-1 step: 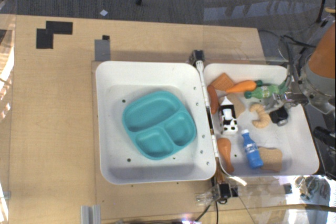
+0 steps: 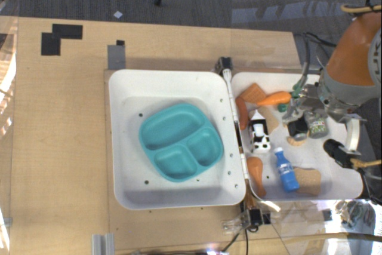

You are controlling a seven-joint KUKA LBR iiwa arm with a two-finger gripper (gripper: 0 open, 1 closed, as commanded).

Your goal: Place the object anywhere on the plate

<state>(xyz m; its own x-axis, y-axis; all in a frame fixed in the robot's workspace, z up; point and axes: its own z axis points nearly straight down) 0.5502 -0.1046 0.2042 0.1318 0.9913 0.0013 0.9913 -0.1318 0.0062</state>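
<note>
Teal plastic, split into three compartments, the plate [image 2: 179, 140] lies in the left white bin [image 2: 173, 83], well away from the claw [image 2: 301, 110] toward the view's left, with nothing on it. The claw hangs over the right bin [image 2: 334, 182], near that bin's far edge, on the grey arm with its orange band. Whether the claw is wide or narrow cannot be told from this angle, and no thing shows inside it.

The loose things all lie in the right bin:
- An orange carrot [image 2: 273, 98] is just beside the claw on its plate side, perhaps touching it at the green end.
- A tan wedge [image 2: 253, 94] lies past the carrot, further from the claw.
- A black-and-white cow toy [image 2: 259, 135] stands near the claw, on its plate side and nearer the camera.
- A blue bottle [image 2: 285, 171] lies nearer the camera than the claw.
- A cork-coloured cylinder [image 2: 308, 181] is just beside the bottle.
- An orange-brown piece [image 2: 255, 169] sits beyond the bottle, by the bin's wall.

Both bins rest on the pale wooden table [image 2: 59, 146].
</note>
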